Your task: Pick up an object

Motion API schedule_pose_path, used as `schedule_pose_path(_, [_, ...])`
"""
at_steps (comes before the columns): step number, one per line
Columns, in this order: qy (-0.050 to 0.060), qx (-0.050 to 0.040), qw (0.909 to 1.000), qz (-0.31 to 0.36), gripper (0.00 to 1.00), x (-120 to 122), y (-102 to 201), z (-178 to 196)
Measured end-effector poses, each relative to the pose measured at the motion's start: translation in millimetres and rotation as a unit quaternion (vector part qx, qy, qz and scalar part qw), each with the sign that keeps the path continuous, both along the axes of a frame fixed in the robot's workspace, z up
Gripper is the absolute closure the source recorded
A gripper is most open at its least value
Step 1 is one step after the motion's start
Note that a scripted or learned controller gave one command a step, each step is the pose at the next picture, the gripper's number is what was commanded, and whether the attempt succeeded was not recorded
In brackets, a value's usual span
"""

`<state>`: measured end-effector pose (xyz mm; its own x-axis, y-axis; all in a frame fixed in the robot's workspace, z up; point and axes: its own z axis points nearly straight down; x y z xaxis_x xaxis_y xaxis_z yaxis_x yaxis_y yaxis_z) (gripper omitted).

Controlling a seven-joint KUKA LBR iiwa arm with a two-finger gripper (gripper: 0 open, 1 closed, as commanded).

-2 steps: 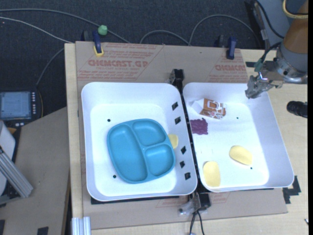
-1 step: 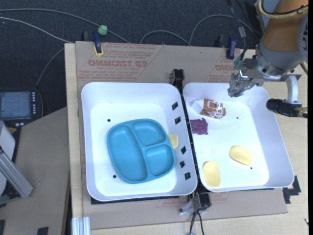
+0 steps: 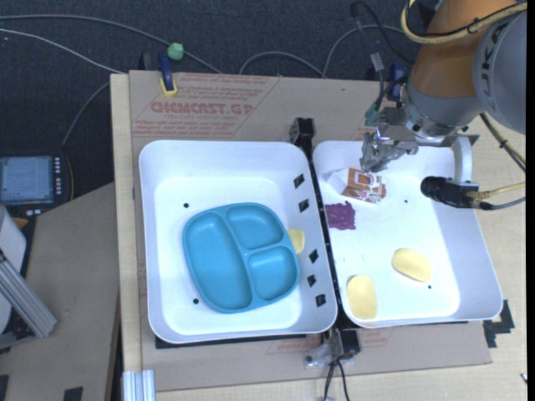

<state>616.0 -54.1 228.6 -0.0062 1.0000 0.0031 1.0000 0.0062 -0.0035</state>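
My gripper [image 3: 376, 160] hangs over the back left part of the right bin [image 3: 468, 249], its tips just above a small orange and white packet [image 3: 365, 185]. A purple piece [image 3: 339, 215] lies left of the packet by the bin's inner wall. Two pale yellow pieces lie nearer the front: one [image 3: 411, 264] in the middle and one [image 3: 361, 296] by the front left corner. Nothing is visibly held between the fingers.
The left bin [image 3: 159, 224] holds a blue divided plate [image 3: 240, 256], with a small yellow piece [image 3: 296, 240] at the plate's right edge. A black divider with clips [image 3: 311, 215] runs between the bins. Cables cross behind the bench.
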Motion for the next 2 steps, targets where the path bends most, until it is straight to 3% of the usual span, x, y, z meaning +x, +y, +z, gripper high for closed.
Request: schedule_pose_path(2, [-0.002, 0.0002, 1.0, 0.001, 1.0, -3, 117, -1])
